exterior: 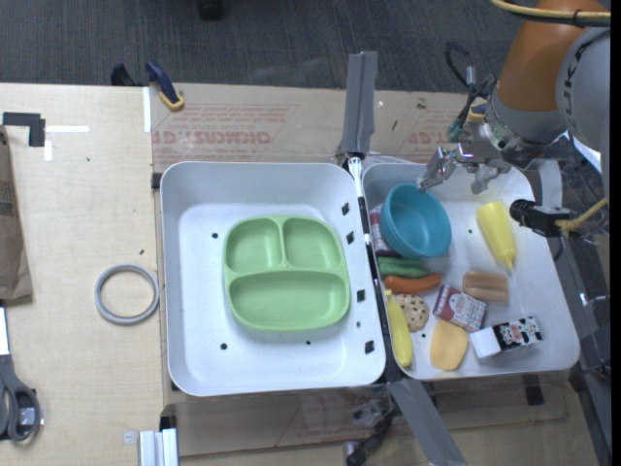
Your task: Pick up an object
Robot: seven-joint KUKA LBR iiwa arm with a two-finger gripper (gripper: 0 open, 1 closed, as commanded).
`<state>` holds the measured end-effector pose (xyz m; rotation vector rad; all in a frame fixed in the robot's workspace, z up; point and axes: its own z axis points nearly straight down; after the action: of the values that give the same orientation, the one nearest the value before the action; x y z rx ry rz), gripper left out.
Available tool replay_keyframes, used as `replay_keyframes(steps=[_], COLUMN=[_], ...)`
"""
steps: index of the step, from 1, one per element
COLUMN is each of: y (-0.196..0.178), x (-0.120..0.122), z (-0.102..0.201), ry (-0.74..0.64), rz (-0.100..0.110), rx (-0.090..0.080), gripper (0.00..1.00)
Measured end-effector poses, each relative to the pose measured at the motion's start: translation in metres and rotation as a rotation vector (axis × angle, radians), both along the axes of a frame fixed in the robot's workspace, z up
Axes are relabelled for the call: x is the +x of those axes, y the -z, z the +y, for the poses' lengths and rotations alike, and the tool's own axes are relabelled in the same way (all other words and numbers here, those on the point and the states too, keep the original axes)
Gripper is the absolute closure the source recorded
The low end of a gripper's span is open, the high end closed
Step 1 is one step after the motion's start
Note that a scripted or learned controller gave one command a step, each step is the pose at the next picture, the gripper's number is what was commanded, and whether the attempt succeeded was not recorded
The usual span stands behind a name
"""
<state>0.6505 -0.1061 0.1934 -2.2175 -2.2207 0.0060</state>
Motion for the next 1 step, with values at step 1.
replay_keyframes(steps=[1], y=[0.0965], x=[-0.0315], z=[0.0019], ry=[-0.099], rz=[-0.010], rx=[-0.005], gripper=[0.00])
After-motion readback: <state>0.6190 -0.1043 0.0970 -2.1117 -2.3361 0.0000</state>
